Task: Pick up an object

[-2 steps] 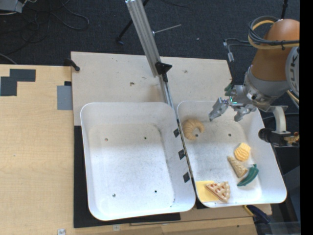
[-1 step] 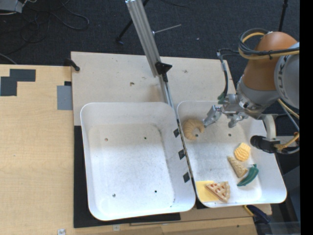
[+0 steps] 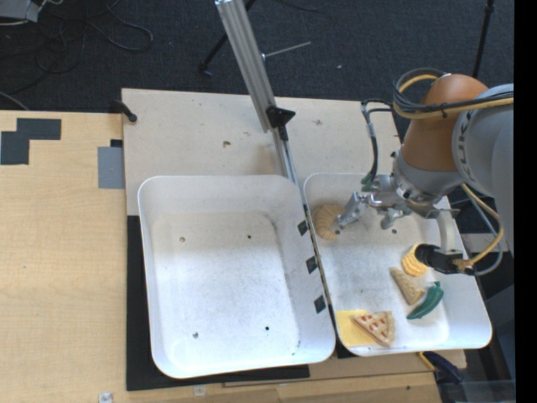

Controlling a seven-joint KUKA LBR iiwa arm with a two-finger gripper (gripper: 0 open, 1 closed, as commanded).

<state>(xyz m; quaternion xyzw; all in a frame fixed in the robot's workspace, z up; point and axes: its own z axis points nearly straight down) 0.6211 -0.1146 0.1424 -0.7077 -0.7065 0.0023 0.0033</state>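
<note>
From above, two shallow bins sit side by side on the bench. The left bin (image 3: 168, 200) takes up the lower middle of the frame, and the right bin (image 3: 470, 334) lies beside it toward the lower right. The arm (image 3: 440, 141) comes in from the right edge, its orange band high in the right part of the picture, and the gripper (image 3: 348, 218) hangs over the upper left corner of the right bin.

Just left of the gripper lies a round tan cookie (image 3: 325, 221), close against the divider between the bins. One finger looks to be at or just beside its right edge. Whether the fingers are spread or closed, I cannot tell from this angle, and nothing is visibly caught between them.

The other pieces are well apart from the hand, down in the lower right of the same bin: a yellow ridged piece (image 3: 411, 263), a tan wedge (image 3: 408, 286), a green pepper (image 3: 426, 302) and a pizza slice (image 3: 375, 326).

The cookie is the nearest candidate by far, I'd judge. It lies to the gripper's left, so the coming move turns on a short shift that way and down. Being round, it offers no long axis to line up with.
</note>
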